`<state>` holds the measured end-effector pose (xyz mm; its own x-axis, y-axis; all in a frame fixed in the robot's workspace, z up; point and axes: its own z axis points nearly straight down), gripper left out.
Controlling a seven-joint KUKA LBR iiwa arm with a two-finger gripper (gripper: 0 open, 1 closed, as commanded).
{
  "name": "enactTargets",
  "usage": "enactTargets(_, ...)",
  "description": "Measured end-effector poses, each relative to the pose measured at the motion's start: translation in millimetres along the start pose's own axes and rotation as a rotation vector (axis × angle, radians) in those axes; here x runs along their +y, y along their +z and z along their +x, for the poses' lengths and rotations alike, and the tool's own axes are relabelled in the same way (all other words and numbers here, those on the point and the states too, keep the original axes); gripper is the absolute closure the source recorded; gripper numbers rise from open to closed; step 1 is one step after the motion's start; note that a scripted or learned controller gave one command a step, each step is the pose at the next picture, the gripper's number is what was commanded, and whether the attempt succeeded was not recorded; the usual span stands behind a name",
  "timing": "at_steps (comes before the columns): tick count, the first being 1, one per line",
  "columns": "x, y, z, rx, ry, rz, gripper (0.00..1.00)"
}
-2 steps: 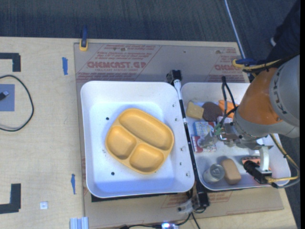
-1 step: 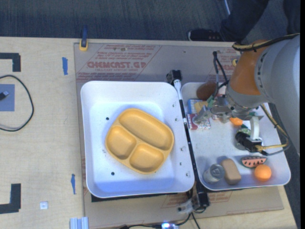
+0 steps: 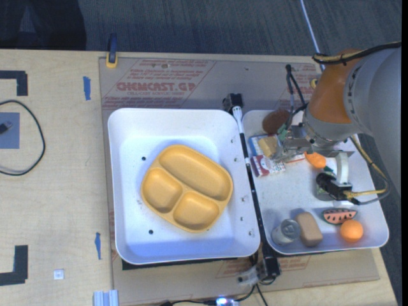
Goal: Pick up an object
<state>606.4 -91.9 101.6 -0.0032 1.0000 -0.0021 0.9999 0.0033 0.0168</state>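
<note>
My gripper [image 3: 291,143] hangs low over the back left part of the right bin [image 3: 376,234], right above a colourful snack packet [image 3: 266,157]. A brown rounded object [image 3: 275,120] lies just behind it in the bin's far corner. A small orange piece [image 3: 315,160] sits beside the gripper on its right. Along the bin's front edge lie a silver can [image 3: 287,229], a tan oblong block [image 3: 310,228], a watermelon slice [image 3: 337,216] and an orange ball [image 3: 351,231]. I see nothing lifted off the bin floor.
The left bin [image 3: 124,145] holds a yellow three-compartment tray [image 3: 186,187] in its middle. The grey arm with its orange band [image 3: 328,97] reaches in from the right over the right bin's back edge. Loose cables [image 3: 19,139] lie on the bench at the left.
</note>
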Motion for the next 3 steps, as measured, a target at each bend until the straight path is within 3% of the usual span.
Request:
enactTargets(1, 0.1, -0.3, -0.1, 0.000, 0.000, 0.000, 0.00)
enactTargets(2, 1.5, -11.1, 0.8, 0.000, -0.001, -0.004, 1.00)
enactTargets(3, 1.4, -11.0, 1.0, 0.000, -0.001, -0.003, 0.00)
